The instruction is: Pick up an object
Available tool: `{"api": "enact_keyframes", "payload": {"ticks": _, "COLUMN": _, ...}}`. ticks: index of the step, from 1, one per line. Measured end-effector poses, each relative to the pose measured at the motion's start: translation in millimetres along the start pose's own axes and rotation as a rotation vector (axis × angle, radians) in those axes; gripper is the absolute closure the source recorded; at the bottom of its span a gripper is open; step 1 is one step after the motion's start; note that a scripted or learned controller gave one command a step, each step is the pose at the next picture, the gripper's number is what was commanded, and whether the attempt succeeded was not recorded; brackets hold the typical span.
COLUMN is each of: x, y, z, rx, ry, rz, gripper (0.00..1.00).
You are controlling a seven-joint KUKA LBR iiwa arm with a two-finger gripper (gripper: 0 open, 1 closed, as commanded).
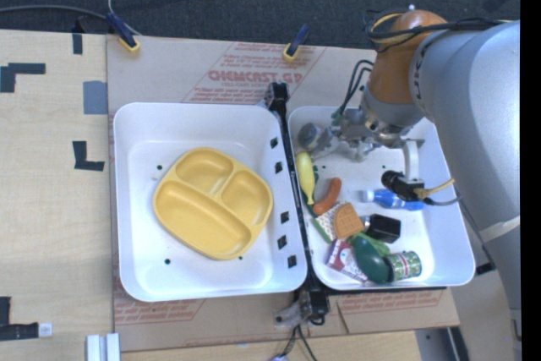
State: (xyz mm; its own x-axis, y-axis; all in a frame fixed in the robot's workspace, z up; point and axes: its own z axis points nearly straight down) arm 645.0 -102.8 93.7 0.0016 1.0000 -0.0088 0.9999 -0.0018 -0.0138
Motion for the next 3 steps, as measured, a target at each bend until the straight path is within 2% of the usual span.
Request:
{"api": "enact_keyframes", "payload": {"ticks": 1, "x": -1.1, "y": 15.7, "z": 6.3, "rx": 0.034, "ry": 0.005, "rz": -0.007, "gripper": 0.0}}
{"api": "enact_keyframes", "payload": {"ticks": 3, "x": 0.2, "y": 13.3, "z": 7.9, "rx": 0.028, "ry": 0.002, "rz": -0.003, "gripper": 0.0}}
